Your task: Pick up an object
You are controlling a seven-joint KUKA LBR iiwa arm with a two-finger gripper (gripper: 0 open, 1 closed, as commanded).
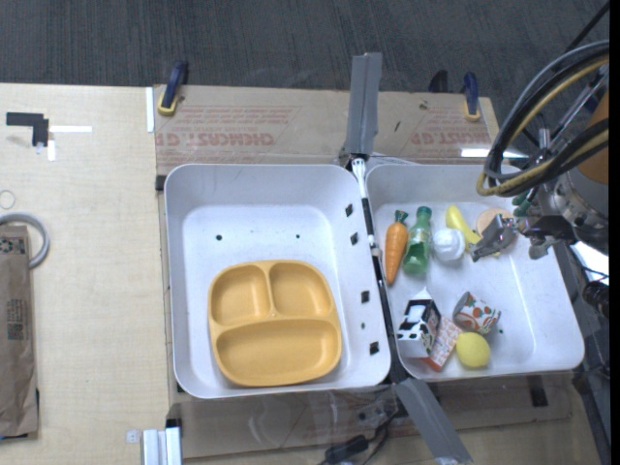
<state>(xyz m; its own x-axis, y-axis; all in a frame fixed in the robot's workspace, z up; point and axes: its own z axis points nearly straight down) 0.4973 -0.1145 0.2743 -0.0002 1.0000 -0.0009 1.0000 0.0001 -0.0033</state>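
From my remote station I read the bench from left to right as follows. The left bin (184,260) holds a yellow divided plate (275,322), lying flat toward the near side, its three compartments facing up. The right bin (542,352) carries the candidate objects. Nearest the divider between the bins stands a toy carrot (395,248), orange with a green top, lying lengthwise; just beside it on the right is a green bottle (418,243), touching or nearly touching the carrot. Next comes a white round object (448,246), with a yellow banana (459,225) lying at its far side. Toward the near wall I see a black-and-white carton (417,323), a red-and-white packet (443,343) leaning against it, a small patterned box (476,314), and a yellow lemon (473,350) just below that box. The gripper (492,240) reaches in from the right and hangs low over the bin floor, just right of the white round object and the banana; I cannot tell whether its fingers are open or closed, and I see nothing between them.
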